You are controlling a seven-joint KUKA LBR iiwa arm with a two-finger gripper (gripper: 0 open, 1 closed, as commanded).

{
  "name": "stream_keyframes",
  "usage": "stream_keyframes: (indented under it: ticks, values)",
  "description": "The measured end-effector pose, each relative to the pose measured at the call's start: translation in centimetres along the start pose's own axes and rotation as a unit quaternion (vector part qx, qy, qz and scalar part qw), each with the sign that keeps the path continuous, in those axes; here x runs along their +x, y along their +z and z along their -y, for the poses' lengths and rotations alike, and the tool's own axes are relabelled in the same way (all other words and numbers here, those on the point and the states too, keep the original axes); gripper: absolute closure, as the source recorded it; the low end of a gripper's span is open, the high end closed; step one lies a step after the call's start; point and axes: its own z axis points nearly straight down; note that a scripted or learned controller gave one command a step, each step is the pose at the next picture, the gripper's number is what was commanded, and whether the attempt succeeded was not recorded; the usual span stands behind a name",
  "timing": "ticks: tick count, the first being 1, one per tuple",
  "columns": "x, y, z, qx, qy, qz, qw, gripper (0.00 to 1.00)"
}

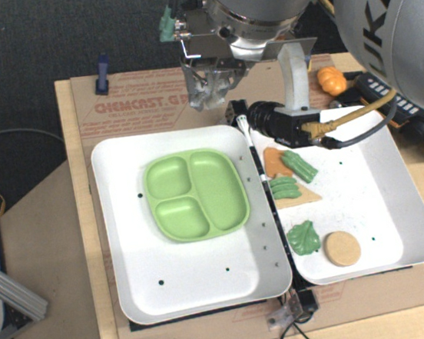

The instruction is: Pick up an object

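The arm (386, 18) is cut off by the top and right edges. The gripper (207, 94), above the bench's far edge, is blurred and indistinct. The far edge of the right bin (388, 180) is partly hidden by the arm. An orange piece (272, 162) near that bin's far-left corner is partly covered by a green piece (298, 167). Dark specks (340, 163) in both bins are too small to be identified.
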Motion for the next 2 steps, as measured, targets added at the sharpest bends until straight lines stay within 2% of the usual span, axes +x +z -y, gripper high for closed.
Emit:
stream_keyframes:
  ticks: [1, 2]
  values:
    - [0.2, 0.0, 0.1, 0.008, -0.001, 0.004, 1.0, 1.0]
    - [0.2, -1.1, 0.1, 0.007, -0.002, 0.004, 1.0, 1.0]
